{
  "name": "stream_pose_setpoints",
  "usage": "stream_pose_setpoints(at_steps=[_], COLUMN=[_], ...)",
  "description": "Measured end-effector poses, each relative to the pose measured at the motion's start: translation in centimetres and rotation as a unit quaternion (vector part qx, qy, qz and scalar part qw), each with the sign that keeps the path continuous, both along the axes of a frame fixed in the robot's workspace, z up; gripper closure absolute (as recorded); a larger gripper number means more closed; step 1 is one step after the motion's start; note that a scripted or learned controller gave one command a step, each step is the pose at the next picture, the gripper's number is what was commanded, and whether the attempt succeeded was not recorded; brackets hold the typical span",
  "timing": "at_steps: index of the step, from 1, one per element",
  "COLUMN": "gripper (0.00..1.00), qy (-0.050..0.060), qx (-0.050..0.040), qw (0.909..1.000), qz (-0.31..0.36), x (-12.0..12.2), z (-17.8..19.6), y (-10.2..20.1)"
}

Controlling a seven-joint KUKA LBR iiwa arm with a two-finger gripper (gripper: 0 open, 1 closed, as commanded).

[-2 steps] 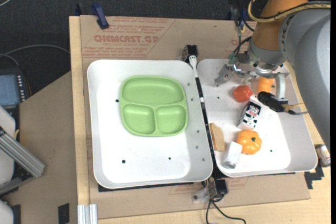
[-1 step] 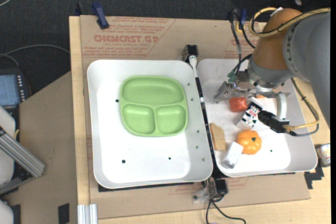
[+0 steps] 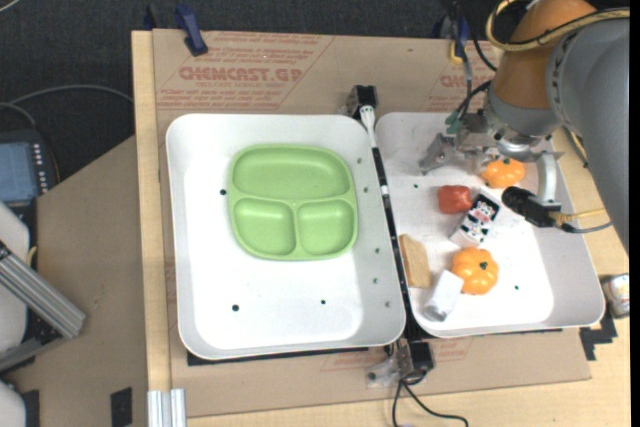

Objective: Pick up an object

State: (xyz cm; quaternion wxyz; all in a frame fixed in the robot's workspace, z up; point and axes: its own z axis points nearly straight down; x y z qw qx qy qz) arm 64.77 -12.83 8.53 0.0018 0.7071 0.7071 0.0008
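My gripper (image 3: 452,147) hangs low over the far part of the right bin (image 3: 560,300), below the grey arm and its orange band. Just to its right lies a small orange pumpkin (image 3: 503,172). Toward the front of it lie a red object (image 3: 455,198) and a white-and-black object (image 3: 480,218). Closer to the front are a bigger orange pumpkin (image 3: 476,271), a white cylinder (image 3: 445,295) and a tan block (image 3: 413,260). Nothing shows as held.
The left bin (image 3: 200,255) holds a green divided plate (image 3: 294,200). A black clip (image 3: 364,101) sits at the far end of the seam between the bins. The arm covers the far right corner of the right bin.
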Motion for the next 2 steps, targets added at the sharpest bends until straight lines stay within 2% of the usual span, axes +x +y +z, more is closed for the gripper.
stream_pose_setpoints(at_steps=[1, 2], gripper=[0.00, 0.00], qy=[0.006, -0.004], qx=[0.0023, -0.0009], qw=[1.0000, 1.0000], qz=[-0.001, 0.001], x=[-9.5, -14.1], z=[-0.1, 0.1], y=[2.7, 3.5])
